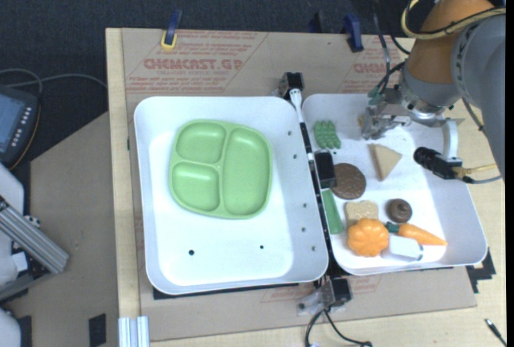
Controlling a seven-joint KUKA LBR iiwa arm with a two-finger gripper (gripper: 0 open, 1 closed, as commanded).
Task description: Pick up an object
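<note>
At the near edge of the right bin, a cluster of toy food is found: an orange pumpkin, a carrot lying on its side just beside it, a small white block under the carrot's thick end, a chocolate doughnut and a pale cracker. These are packed close, several touching, so a clean grasp there is judged awkward. A little farther in, a brown round biscuit is seen against the divider, and a tan wedge lies apart from the rest, with bare floor around it. Farther still, a green bumpy piece rests near the bin's left wall.

In the left bin, a green divided plate is laid flat, with nothing on it.

At the far side of the right bin, the gripper is held low over the floor, just beyond the wedge and beside the green piece. Nothing is seen between its fingers; whether they are spread or closed cannot be told. The wedge is judged the likeliest target, being nearest and free-standing. No object has yet been lifted.
</note>
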